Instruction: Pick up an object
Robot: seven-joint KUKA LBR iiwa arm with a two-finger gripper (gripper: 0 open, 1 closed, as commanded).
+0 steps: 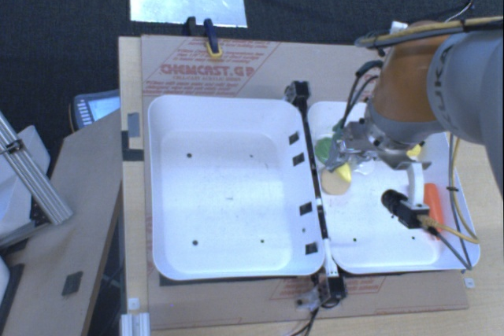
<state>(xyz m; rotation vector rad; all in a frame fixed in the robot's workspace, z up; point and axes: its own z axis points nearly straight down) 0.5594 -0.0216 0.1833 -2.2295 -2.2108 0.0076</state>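
Observation:
My gripper [349, 159] is low over the left part of the right bin [378, 254], reaching in from the right under the grey arm with its orange band. Right at its tip lie a green object [324, 147] and a yellow piece [343, 169] on top of a tan rounded object [335, 183]. An orange stick-shaped object [434, 202] lies near the right wall of that bin. A small yellow object [414, 150] peeks out from under the wrist. The arm hides the back part of the right bin.
The left bin [157, 169] stands beside the right one, with a black clipped divider [309, 177] between them. Both rest on a cardboard sheet [209, 67] on the bench. A yellow cable [453, 230] runs along the right bin's right side.

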